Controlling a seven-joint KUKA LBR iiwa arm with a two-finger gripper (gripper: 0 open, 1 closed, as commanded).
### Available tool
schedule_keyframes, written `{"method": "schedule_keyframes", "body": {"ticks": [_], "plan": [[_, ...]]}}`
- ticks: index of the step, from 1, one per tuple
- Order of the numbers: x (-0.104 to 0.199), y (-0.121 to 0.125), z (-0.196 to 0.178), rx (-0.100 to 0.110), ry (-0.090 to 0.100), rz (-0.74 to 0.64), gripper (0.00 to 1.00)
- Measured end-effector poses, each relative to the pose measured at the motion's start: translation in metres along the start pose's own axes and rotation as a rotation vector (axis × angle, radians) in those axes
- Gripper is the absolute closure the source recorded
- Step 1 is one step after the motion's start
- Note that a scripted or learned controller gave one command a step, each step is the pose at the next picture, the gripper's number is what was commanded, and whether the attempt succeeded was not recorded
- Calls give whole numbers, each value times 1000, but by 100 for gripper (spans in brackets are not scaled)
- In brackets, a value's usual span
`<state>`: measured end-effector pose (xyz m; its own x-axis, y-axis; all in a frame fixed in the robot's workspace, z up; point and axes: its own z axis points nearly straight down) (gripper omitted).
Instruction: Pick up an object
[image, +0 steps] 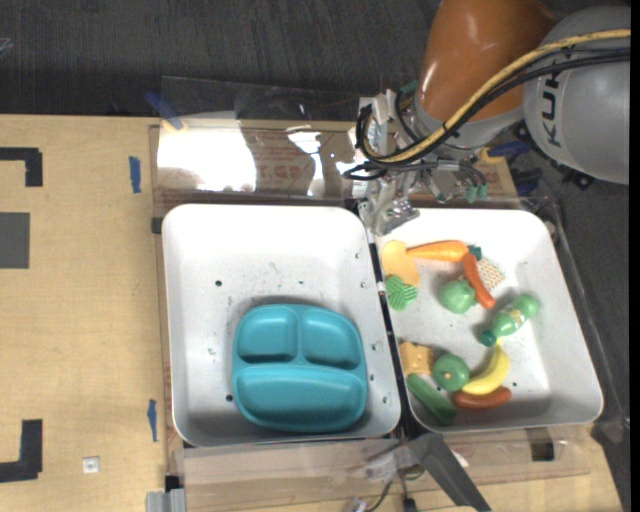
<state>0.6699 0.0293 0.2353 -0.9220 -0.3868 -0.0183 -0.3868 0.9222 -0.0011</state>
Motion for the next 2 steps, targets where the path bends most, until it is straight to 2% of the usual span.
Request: {"method": "schedule_keyframes", "body": {"ticks": [1,2], "plan": [[-3,0,-13,1,-11,2,100],[-10,55,24,-4,15,-51,100]]}}
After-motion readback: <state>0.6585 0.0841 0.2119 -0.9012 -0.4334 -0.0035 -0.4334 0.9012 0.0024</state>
